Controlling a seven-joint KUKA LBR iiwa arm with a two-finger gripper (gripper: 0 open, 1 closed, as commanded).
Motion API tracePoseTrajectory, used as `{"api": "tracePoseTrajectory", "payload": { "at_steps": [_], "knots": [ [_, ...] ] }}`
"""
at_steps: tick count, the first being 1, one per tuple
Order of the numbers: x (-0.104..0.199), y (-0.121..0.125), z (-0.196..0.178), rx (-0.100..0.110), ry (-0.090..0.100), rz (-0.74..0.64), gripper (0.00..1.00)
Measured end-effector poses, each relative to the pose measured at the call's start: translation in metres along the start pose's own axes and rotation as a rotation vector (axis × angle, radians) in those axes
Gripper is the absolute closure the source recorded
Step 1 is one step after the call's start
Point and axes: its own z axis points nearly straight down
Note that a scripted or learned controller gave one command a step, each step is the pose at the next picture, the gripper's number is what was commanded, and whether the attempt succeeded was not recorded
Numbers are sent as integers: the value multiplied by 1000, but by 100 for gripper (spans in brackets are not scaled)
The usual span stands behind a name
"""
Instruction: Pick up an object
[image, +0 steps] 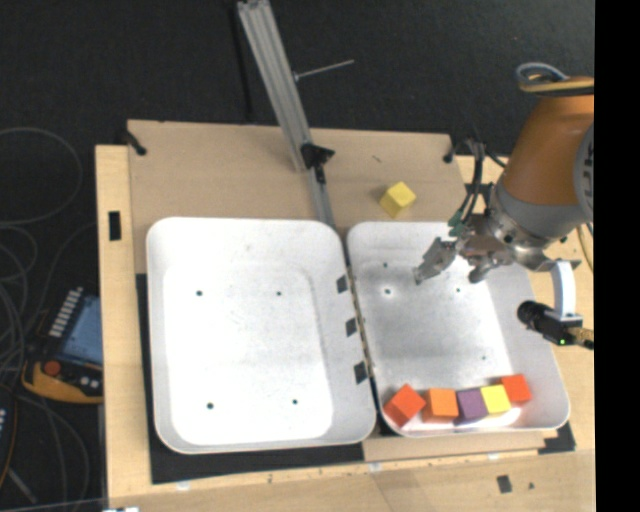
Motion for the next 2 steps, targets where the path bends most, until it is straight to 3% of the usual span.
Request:
{"api": "tracePoseTrajectory", "payload": {
  "at_steps": [1,2],
  "knots": [
    [0,0,0,0,0,1,0],
    [50,-66,45,9,3,-7,0]
  ]
}}
